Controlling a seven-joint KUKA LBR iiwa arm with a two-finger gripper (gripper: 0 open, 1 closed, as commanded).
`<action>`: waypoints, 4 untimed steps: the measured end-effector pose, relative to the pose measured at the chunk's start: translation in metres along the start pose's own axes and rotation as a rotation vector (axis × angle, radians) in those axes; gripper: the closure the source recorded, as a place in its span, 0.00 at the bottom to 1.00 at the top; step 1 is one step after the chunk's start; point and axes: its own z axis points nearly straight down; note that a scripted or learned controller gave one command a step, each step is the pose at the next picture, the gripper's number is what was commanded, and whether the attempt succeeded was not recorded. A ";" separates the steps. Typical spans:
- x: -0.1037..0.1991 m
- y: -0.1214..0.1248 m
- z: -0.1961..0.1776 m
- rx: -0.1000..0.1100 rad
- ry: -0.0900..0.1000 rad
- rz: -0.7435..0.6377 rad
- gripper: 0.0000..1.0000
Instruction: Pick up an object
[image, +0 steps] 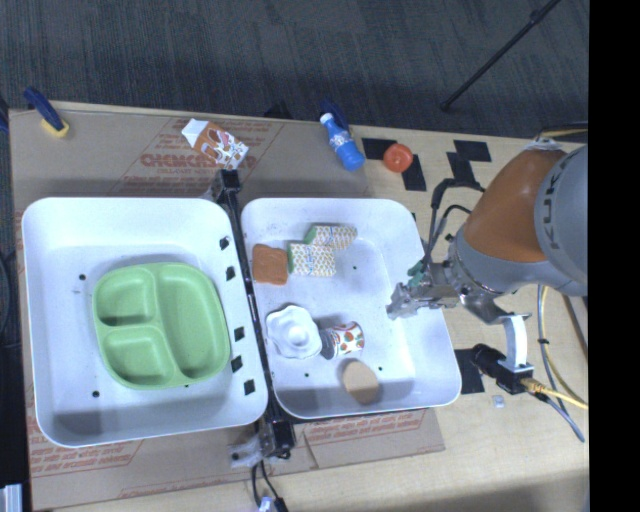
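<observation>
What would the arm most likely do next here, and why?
Probably move left and lower toward one of the small things. The gripper sits at the right bin's right side with nothing seen between its fingers, while the patterned cup and tan round piece lie nearest, apart from it. The left bin holds a green tray.

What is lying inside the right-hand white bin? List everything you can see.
The right bin holds an orange-brown block, two patterned boxes, a white cup, a small patterned cup and a tan round piece. The gripper covers some floor.
</observation>
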 end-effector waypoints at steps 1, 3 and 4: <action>0.022 0.059 -0.004 -0.003 0.000 -0.001 1.00; -0.005 0.001 -0.019 -0.001 -0.001 0.001 1.00; 0.025 0.001 -0.009 -0.001 0.000 -0.003 1.00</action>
